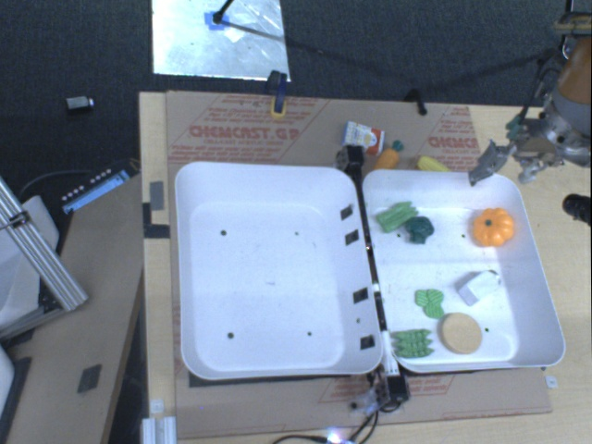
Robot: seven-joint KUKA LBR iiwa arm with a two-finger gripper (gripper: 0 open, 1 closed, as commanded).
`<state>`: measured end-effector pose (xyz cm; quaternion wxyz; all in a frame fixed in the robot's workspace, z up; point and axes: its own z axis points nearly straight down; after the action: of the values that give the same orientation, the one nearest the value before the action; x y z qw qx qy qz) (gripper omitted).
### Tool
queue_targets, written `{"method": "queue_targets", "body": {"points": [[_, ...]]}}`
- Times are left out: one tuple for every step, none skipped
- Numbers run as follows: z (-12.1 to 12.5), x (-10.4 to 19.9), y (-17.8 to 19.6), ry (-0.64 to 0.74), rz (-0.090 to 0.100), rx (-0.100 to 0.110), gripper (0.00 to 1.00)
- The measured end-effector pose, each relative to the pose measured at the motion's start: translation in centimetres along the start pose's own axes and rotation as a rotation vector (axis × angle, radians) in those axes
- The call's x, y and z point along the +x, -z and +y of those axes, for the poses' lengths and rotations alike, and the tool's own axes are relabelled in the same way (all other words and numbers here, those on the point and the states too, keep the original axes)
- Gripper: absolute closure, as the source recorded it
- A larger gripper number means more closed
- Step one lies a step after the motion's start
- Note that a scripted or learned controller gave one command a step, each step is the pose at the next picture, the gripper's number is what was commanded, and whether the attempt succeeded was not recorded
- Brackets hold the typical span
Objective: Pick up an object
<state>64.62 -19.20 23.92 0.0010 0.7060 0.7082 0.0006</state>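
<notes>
The right bin [532, 285] holds an orange pumpkin [492, 227], a green pea pod [396, 216], a dark green broccoli piece [419, 229], a small green leaf [429, 299], a grey-white block [475, 287], a tan round biscuit [460, 332] and another green pod [413, 343]. My gripper [507, 163] hangs above the bin's far right corner, up and to the right of the pumpkin. Its fingers are spread apart with nothing between them.
The left bin [268, 266] lies beside the right one. Behind the bins on the cardboard lie a small orange piece [388, 157], a yellow piece [431, 165] and a white-red item [361, 137]. A yellow clamp [277, 95] stands at the back edge.
</notes>
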Motion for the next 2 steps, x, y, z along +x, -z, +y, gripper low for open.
{"method": "queue_targets", "body": {"points": [[1.8,9.2,-7.6,0.009,0.005,0.005,0.00],[2.1,10.9,-16.0,0.003,0.002,0.006,0.00]]}}
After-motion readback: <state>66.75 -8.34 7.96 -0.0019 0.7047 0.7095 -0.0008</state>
